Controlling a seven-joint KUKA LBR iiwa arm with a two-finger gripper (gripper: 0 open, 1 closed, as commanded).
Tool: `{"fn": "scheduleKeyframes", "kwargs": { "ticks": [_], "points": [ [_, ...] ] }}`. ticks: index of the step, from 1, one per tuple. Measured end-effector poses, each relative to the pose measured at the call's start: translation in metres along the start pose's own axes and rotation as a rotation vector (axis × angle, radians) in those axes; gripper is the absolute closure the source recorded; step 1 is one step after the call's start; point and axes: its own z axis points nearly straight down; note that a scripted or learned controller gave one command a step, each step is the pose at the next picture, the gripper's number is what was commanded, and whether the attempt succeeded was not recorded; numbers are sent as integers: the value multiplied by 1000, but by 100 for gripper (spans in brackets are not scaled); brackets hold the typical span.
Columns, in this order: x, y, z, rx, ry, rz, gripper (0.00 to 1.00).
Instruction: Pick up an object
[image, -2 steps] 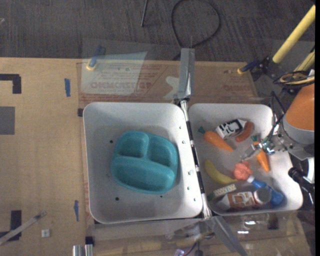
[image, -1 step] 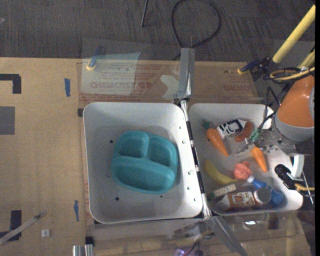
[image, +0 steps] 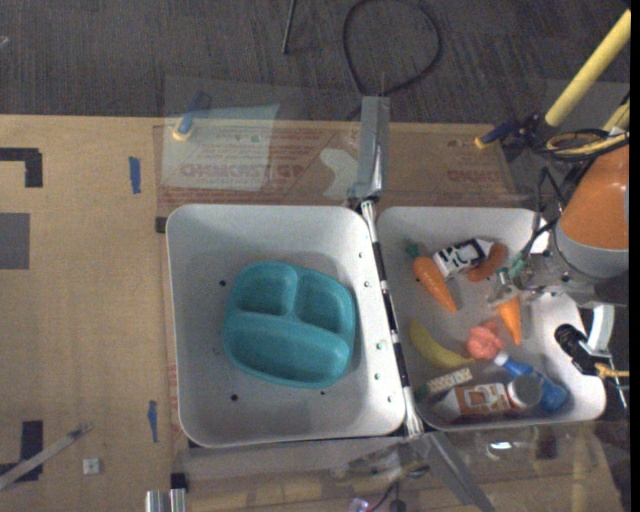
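So, gripper (image: 512, 285): over the right bin (image: 395, 300), near its right edge; can't tell its state
plate (image: 290, 323): middle of left bin (image: 195, 330)

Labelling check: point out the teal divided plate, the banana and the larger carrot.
teal divided plate (image: 290, 323), camera view, on the ridge between its compartments.
banana (image: 435, 347), camera view, middle of its yellow body.
larger carrot (image: 436, 283), camera view, middle of its orange body.

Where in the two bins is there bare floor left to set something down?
Left bin: bare floor all round the teal tray, widest along its far side. Right bin: crowded with carrot, banana and bottle.
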Motion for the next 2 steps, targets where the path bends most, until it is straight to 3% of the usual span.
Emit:
{"fn": "scheduleKeyframes", "kwargs": {
  "ticks": [1,2],
  "points": [
    [19,-4,-86,11,4,52,100],
    [0,26,-131,11,2,168,100]
  ]
}}
